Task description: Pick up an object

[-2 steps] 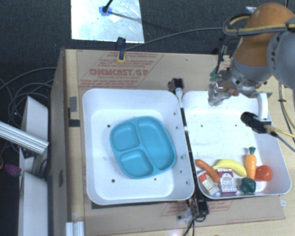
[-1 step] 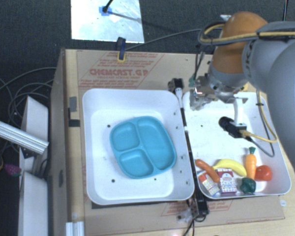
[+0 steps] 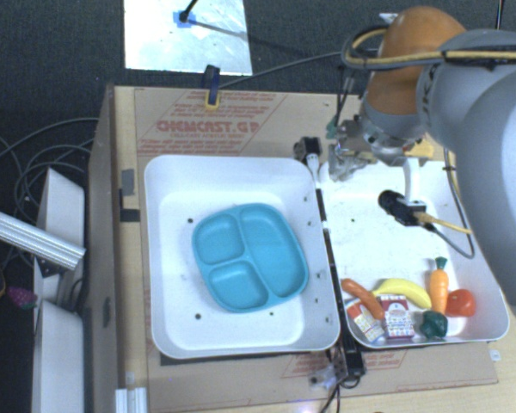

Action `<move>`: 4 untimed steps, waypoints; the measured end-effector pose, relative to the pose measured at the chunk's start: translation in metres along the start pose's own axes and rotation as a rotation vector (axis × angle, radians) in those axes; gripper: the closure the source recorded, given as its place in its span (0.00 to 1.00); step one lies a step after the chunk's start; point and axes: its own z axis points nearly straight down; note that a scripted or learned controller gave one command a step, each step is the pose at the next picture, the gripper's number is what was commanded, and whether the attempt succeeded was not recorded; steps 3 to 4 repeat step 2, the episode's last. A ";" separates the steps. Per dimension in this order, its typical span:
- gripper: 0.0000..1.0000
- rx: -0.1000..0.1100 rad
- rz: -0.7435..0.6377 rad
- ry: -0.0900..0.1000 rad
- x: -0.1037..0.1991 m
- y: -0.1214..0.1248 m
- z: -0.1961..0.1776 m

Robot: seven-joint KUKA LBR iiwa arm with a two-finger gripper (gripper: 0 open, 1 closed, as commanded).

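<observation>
Gripper [image 3: 344, 163]: your tool hangs over the right bin's [image 3: 361, 222] far-left corner, grip state can't be told | toys: you have a banana [image 3: 404, 292], carrot [image 3: 439, 284], tomato [image 3: 461, 302] and small box [image 3: 397, 318] clustered at the right bin's near edge, well apart from it | left bin [image 3: 168, 231]: blue divided plate [image 3: 249, 256].
</observation>
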 end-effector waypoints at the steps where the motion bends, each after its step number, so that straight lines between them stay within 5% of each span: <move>1: 1.00 0.000 0.003 -0.002 -0.046 -0.002 0.000; 2: 1.00 0.000 0.000 0.001 0.016 0.009 0.000; 4: 1.00 0.000 0.000 0.001 0.016 0.009 0.000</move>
